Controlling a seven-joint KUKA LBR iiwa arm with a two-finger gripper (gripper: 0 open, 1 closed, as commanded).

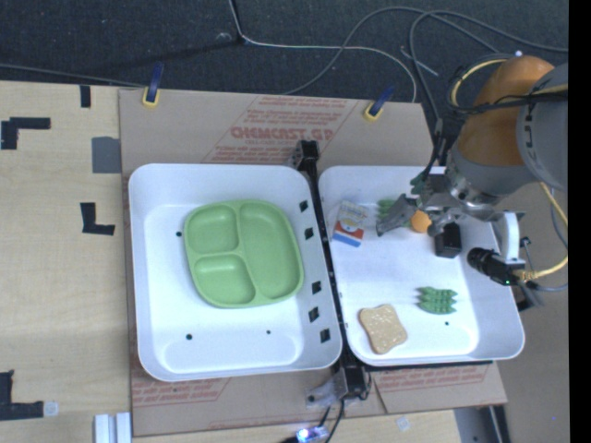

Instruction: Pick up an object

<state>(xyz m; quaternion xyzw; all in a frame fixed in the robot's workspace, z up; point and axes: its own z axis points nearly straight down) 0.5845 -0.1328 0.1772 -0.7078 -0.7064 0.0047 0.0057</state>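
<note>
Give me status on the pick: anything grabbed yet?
Done: the arm is over the right bin, with the claw low at its far side. In hand: a small orange object sits right at the claw, but whether it is gripped is unclear. Left: a confirmed lift. The bread slice, green toy and small packet lie untouched; the green plate sits in the left bin.

Cardboard sheet (277, 123): lying under the 2 bins, carrying red print.
Clamps: a yellow-and-blue clamp (151, 90) and a second clamp (377, 107) gripping the sheet's far edge.
Cables (305, 44): trailing across the dark floor beyond the bench.
Black tape marks (92, 218): sitting on the pale wooden benchtop at left.
</note>
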